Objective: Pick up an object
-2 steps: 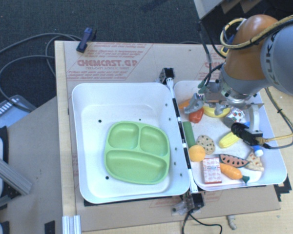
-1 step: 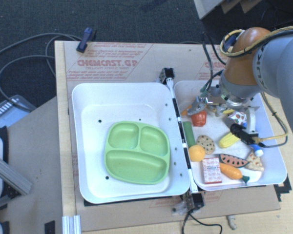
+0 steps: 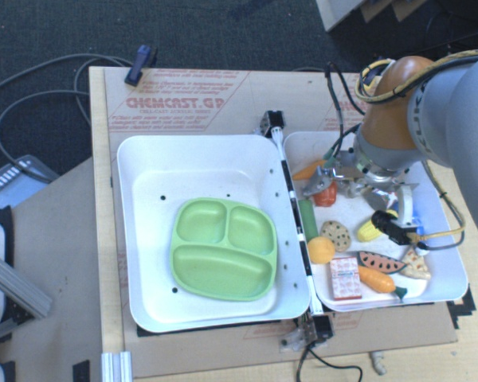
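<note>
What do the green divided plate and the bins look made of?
Green divided plate: likely molded plastic, matte, uniform colour, rounded compartment ridges. Left bin and right bin: apparently thin formed white plastic, slightly glossy, with rolled rims.

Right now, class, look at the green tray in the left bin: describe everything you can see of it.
The green tray is a pale green, smooth, plastic-looking plate with rounded corners. Raised ridges split it into three compartments: two smaller ones along the far side and one long one along the near side. All three look bare. It lies flat, slightly turned, on the floor of the left white bin, right of its centre. Nothing else touches it.
</note>
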`<state>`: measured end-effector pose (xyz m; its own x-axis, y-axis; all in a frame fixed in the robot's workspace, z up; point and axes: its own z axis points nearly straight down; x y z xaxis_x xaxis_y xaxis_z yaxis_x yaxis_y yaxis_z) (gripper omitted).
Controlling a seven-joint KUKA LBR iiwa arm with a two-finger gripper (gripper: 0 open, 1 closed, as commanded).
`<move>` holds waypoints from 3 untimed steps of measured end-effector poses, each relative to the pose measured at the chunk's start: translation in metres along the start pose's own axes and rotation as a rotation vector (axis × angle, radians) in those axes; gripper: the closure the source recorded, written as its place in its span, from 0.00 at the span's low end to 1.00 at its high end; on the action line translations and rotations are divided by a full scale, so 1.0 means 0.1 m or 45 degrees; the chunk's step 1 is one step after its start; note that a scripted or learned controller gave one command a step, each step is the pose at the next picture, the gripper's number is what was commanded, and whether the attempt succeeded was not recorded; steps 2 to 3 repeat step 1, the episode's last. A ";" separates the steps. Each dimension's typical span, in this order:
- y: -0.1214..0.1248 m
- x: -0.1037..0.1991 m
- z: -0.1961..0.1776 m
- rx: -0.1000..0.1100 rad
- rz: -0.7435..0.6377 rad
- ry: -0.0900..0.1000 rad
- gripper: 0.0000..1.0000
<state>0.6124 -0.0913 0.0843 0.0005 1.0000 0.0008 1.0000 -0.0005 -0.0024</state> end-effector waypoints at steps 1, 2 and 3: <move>0.01 0.00 -0.11 -0.005 0.000 0.000 1.00; 0.01 0.00 -0.11 -0.005 0.000 0.000 1.00; 0.01 0.00 -0.11 -0.005 0.000 0.000 1.00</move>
